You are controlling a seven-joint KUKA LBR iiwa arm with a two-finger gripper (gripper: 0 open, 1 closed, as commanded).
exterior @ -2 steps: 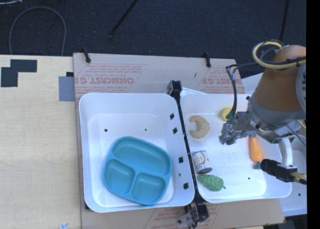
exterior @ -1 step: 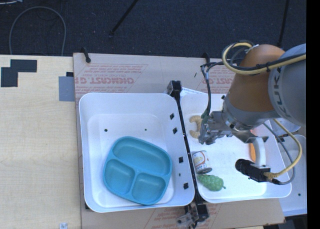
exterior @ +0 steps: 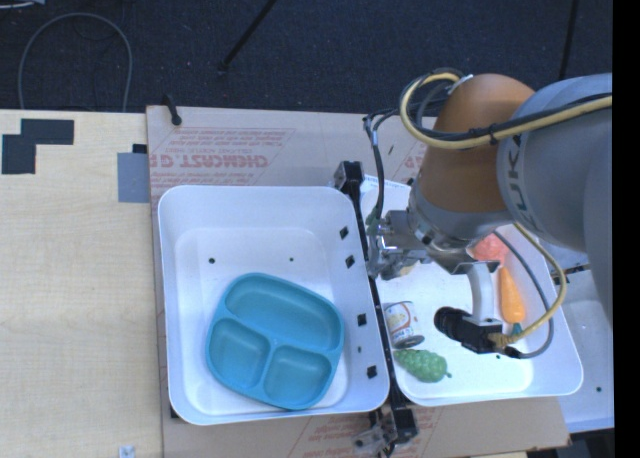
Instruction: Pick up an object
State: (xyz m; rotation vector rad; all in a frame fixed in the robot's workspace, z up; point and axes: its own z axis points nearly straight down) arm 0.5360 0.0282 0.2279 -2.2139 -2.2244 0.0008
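Camera view from above is showing me the objects lying in the right white bin [exterior: 560, 376]: a small tin can [exterior: 400, 323] on its side near the bin's left wall, a green bumpy toy [exterior: 423, 365] just below it, and an orange carrot-like piece [exterior: 511, 295] with a pink item [exterior: 490, 246] beside it farther right. I am seeing the gripper [exterior: 398, 258] hanging low over the upper left part of this bin, just above the can. I cannot tell how it is set, because the wrist is covering it, and nothing is visibly being held. The grey arm [exterior: 560, 166] with its orange band [exterior: 475, 111] is reaching in from the right. The left white bin [exterior: 200, 216] is carrying a blue divided tray [exterior: 275, 339]. Both bins are sitting on cardboard on the pale wooden counter [exterior: 70, 286].
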